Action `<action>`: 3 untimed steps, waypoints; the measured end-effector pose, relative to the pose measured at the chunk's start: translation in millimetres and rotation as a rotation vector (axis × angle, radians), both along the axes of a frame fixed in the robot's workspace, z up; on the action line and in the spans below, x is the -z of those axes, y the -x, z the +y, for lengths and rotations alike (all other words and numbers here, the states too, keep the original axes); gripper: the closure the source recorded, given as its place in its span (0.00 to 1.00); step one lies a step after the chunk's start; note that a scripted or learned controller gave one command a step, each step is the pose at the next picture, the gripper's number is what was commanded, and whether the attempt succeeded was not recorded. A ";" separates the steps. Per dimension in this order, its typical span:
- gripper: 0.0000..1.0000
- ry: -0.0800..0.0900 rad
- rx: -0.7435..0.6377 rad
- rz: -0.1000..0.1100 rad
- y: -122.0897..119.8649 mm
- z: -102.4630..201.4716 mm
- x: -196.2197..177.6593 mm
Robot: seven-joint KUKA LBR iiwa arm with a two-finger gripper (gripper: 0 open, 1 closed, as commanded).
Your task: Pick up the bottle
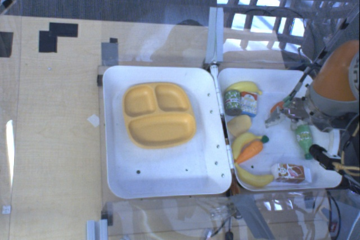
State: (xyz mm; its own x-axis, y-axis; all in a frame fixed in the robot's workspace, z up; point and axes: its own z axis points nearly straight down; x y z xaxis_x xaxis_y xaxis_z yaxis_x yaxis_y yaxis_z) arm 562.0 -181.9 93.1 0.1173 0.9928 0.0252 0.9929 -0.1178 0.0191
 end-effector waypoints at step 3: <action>1.00 0.032 -0.392 0.004 1.9 -20.2 -17.4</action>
